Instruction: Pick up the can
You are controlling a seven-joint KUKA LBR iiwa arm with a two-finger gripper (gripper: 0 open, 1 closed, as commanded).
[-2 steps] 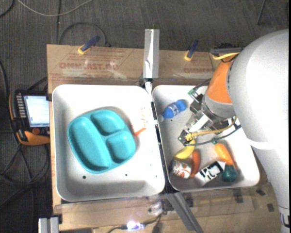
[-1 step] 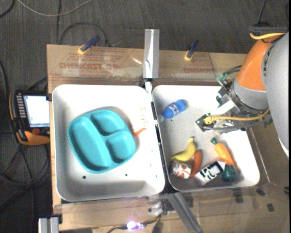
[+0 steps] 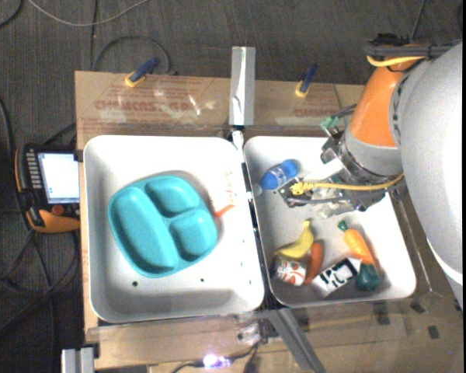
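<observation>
- Camera view: the gripper (image 3: 295, 194) is hovering in the right white bin (image 3: 408, 286), whether clenched or released I cannot tell.
- The small printed red-and-white can (image 3: 290, 270) is lying at lower centre, touching a yellow plastic banana (image 3: 299, 243) and an orange carrot (image 3: 316, 259).
- Risk: crowding neighbours could be deflecting a grasp, or the gripper could be snagging the blue bottle (image 3: 279, 174).

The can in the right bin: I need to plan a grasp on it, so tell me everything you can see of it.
The can is small, with a white label printed in red and dark colours; the print is too blurred to read. It lies near the front edge of the right bin, tilted or on its side. A banana rests against its upper side and a carrot lies along its right. The gripper is farther back in the bin, apart from the can.
</observation>
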